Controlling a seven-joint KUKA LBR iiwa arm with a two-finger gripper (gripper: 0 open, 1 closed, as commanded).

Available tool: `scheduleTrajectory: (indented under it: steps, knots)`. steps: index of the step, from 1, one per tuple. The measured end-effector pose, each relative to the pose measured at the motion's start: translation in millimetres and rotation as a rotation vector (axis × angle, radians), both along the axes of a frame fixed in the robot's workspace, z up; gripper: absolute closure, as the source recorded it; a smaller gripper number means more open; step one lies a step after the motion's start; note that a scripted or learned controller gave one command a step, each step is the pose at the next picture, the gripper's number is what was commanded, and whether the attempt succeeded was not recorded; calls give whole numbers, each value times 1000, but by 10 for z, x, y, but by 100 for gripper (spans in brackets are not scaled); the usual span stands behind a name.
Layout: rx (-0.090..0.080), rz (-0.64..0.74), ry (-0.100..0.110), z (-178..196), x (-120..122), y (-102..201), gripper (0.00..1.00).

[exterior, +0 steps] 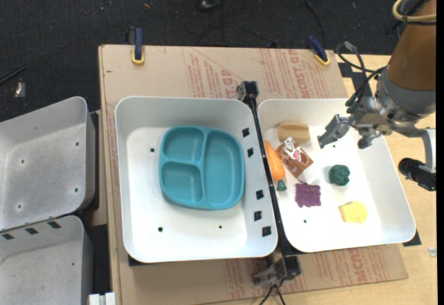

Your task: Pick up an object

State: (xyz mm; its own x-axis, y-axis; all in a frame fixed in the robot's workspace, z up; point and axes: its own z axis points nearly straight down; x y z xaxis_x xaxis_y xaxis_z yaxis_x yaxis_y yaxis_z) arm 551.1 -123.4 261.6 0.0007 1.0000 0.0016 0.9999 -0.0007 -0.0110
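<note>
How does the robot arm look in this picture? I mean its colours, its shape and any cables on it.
The arm is a thick round body, orange-brown in its upper section and grey at the wrist. Black cables loop along its left side. The gripper is dark metal with two slim fingers. No markings can be read.

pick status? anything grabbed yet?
Done: the arm has reached over the right bin. In hand: nothing; the gripper hangs open above the bin floor. Left: the whole pick. The green ball, purple piece, yellow block and carrot lie loose.
</note>
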Motion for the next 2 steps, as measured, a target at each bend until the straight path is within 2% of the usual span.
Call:
scheduleTrajectory:
  steps: [1, 2]
  knots:
    - [-2, 2, -10, 53, 20, 2, 0]
    - [-1, 0, -6, -565, 76, -20, 0]
